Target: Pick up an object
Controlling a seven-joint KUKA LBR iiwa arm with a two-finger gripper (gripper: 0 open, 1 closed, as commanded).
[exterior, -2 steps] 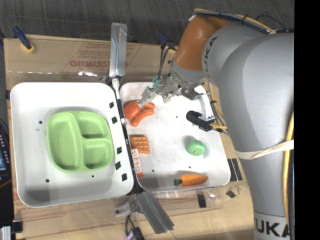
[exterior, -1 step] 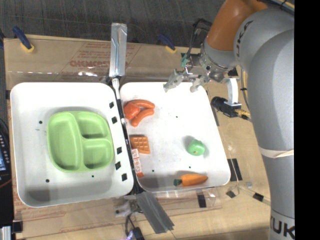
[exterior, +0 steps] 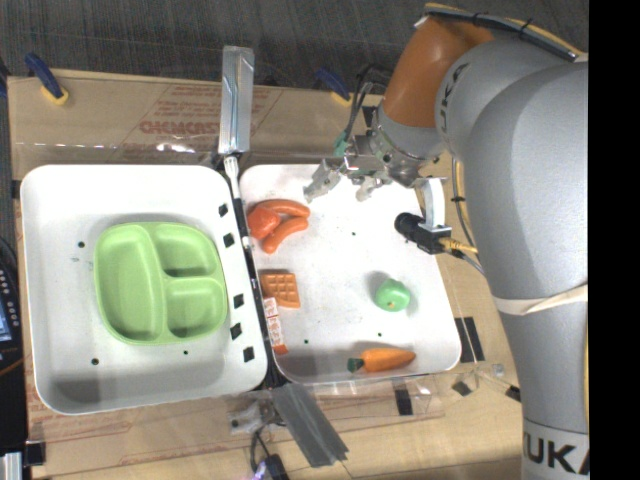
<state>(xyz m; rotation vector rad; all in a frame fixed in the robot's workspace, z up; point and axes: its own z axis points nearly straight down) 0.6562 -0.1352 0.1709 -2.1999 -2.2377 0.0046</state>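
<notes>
In the right bin (exterior: 440,308) lie several toy foods: an orange-red sausage (exterior: 277,219) at the upper left, a small waffle (exterior: 280,288) below it, a green apple (exterior: 392,294) near the middle right, and a carrot (exterior: 386,359) along the front wall. My gripper (exterior: 342,184) hangs over the bin's far edge, up and right of the sausage. Its fingers (exterior: 322,182) are spread, so it is open, with nothing between them.
The left bin (exterior: 40,268) bears a green divided plate (exterior: 160,280). A black divider with clips (exterior: 245,288) runs between the two bins. The grey arm (exterior: 510,168) covers the right side of the bench.
</notes>
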